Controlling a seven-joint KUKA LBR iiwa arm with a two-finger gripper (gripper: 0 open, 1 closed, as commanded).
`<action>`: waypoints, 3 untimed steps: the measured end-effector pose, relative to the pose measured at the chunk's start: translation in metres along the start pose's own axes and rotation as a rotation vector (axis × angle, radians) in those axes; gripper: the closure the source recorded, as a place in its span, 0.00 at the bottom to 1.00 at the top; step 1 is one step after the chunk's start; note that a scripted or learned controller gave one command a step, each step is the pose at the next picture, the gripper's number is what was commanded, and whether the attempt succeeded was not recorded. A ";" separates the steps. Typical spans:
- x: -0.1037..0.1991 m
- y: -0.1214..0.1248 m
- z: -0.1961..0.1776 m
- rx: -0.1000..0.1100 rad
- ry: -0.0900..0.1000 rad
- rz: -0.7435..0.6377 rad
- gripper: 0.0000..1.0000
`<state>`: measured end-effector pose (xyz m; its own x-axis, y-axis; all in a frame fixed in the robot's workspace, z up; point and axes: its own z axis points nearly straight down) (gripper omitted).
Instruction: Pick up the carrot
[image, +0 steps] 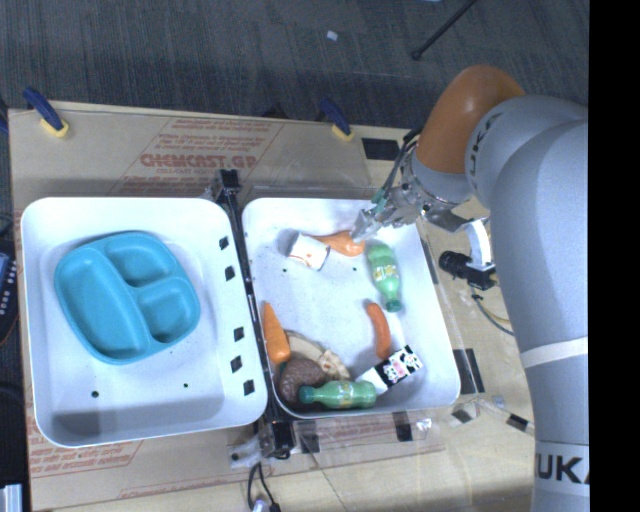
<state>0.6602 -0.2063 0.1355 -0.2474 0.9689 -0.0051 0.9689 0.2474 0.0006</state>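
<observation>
1. Grey arm reaching in from the right, gripper (372, 222) low over the far edge of the right bin (430, 300); open or shut, cannot tell
2. Just beside its tip, an orange piece (346, 243) against a white cup (309, 253)
3. Nearby, a green bottle (383, 274) lying flat
4. Farther off, carrot (275, 333) along the bin's left wall, well apart from the gripper
5. Second orange stick (379, 331), small carton (399, 367), another green bottle (340, 395) near the front
6. Blue tray (125, 295) in the left bin (60, 420)
</observation>
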 end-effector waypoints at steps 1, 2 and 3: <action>0.062 0.014 -0.040 -0.001 0.003 0.232 1.00; 0.138 0.033 -0.071 0.005 0.006 0.658 1.00; 0.136 0.032 -0.070 0.007 0.005 0.660 0.00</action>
<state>0.6570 -0.0662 0.2050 0.3989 0.9170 -0.0015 0.9170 -0.3989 -0.0046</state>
